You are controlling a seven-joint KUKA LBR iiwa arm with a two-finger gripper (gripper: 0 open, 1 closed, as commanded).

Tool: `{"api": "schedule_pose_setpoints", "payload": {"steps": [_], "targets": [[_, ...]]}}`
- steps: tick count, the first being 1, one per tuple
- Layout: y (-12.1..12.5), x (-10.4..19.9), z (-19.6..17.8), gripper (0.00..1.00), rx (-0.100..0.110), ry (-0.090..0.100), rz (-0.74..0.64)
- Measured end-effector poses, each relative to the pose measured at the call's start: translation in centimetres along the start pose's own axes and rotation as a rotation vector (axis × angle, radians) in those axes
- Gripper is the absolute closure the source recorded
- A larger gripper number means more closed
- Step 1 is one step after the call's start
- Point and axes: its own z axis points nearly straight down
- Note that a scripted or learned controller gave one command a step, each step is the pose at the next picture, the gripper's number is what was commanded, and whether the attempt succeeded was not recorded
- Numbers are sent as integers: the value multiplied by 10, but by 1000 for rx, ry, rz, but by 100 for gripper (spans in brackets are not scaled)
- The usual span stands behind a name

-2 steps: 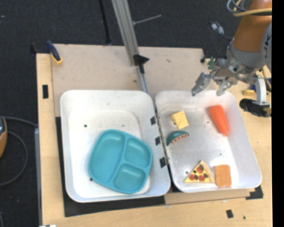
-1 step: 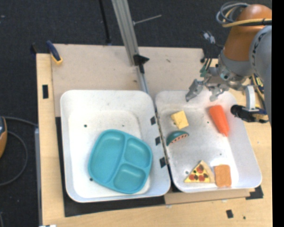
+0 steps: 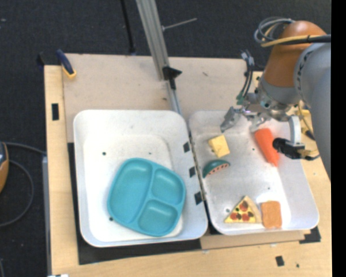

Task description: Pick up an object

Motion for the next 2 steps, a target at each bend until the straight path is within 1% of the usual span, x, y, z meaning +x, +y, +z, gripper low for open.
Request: {"api": "schedule_pose_setpoints", "payload": {"steps": [1, 2], "targets": [[6, -2, 60, 0, -2, 1, -1], [7, -3, 46, 100, -7, -2, -2]]}}
